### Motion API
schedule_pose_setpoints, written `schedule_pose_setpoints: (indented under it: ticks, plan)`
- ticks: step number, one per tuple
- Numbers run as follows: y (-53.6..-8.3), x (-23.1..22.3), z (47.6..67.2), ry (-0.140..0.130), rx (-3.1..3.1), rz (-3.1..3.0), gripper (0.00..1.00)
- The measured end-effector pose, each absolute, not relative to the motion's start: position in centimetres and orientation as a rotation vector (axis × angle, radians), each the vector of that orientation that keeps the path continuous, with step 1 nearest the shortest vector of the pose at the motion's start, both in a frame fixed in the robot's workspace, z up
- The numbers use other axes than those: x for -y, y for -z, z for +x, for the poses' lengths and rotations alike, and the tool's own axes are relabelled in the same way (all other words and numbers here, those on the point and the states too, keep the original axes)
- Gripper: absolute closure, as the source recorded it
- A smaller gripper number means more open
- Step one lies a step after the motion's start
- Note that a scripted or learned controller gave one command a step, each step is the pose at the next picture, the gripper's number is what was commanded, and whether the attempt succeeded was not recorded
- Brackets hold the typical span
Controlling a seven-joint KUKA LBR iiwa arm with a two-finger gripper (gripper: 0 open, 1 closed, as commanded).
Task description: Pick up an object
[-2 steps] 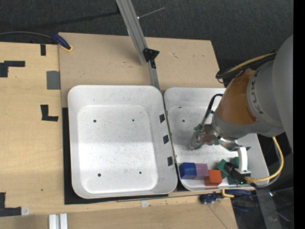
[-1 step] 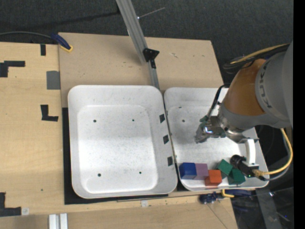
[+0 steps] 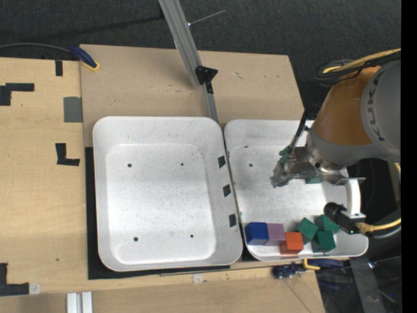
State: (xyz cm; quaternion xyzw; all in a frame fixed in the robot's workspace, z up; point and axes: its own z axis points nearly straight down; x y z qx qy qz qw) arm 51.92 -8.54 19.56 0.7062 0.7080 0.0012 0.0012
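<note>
Hovering over middle of right bin point(image 3: 260, 132), gripper point(image 3: 281, 175) points down at bare floor; claw state cannot tell. Blocks cluster along bin's near edge: blue block point(image 3: 257, 233), purple block point(image 3: 275, 232), orange block point(image 3: 292, 241), green blocks point(image 3: 316, 233). Left bin point(image 3: 104, 135) alongside.

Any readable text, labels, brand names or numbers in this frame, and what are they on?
"KUKA": dark letters running vertically on the grey arm housing beside its orange band, partly cut off at the frame edge.
The black marks on the light wooden board at left are plain shapes, not letters.
No writing can be made out on the coloured blocks or the two white bins.
</note>
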Motion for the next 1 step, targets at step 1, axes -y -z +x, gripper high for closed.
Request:
schedule_pose_setpoints:
  ticks: [1]
  plan:
    - [-20.88,8.51,51.96,-0.001,-2.222,2.220,1.00]
